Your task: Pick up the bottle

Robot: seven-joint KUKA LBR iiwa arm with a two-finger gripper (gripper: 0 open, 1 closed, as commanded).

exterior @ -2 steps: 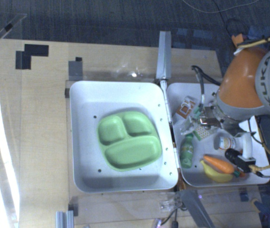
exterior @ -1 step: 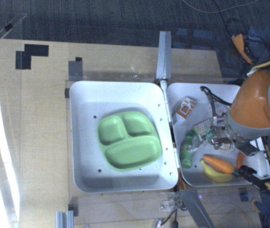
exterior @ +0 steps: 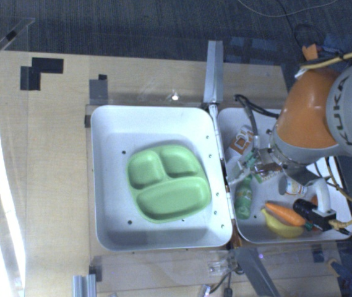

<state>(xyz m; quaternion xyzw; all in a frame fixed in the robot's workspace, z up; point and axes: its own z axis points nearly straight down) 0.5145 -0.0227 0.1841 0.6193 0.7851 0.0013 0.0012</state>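
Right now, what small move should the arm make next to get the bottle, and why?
Probably ease the pincer a little toward the left bin and down. The green bottle lies against the right bin's left wall, just below-left of the pincer, apart from the carrot and banana.

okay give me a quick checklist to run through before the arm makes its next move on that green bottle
1. green bottle in the right bin, by its left wall: ok.
2. claw above the bottle's upper end: ok.
3. Bottle gripped: cannot tell.
4. Carrot and banana apart from the bottle: ok.
5. Room on the wall side: not ok, bottle hugs it.
6. green tray in the left bin, out of the way: ok.
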